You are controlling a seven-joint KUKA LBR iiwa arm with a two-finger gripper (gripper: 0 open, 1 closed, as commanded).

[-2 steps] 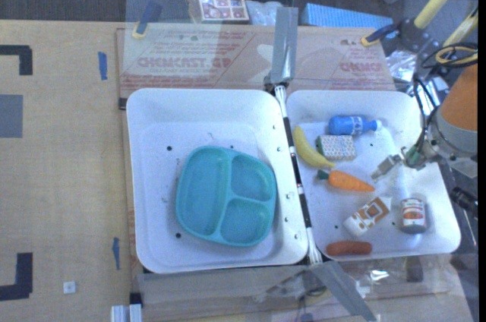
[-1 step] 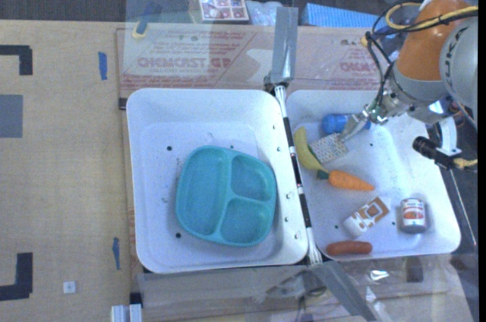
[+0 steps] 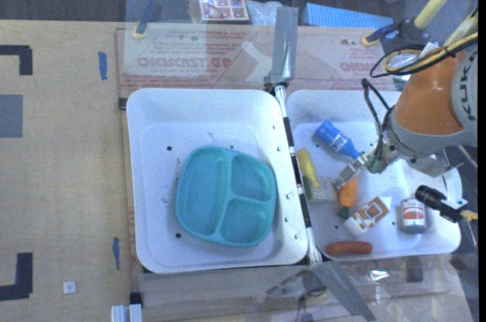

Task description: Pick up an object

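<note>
The right bin (image 3: 334,96) holds several small objects. My gripper (image 3: 348,176) hangs low over its middle, just above an orange carrot-like piece (image 3: 348,196) and beside a small grey piece (image 3: 323,192). A blue bottle (image 3: 335,138) lies up and to the left of the gripper. A yellow banana-like piece (image 3: 307,167) rests along the bin's left wall. A white and brown carton (image 3: 367,214), a small red-labelled can (image 3: 412,216) and a red sausage (image 3: 349,247) lie toward the front. Nothing is visibly held.
The left bin (image 3: 152,109) holds a teal divided plate (image 3: 226,195). The arm's orange band (image 3: 429,104) and cables stand over the right bin's back right corner. Cardboard boxes and clutter sit behind the bins.
</note>
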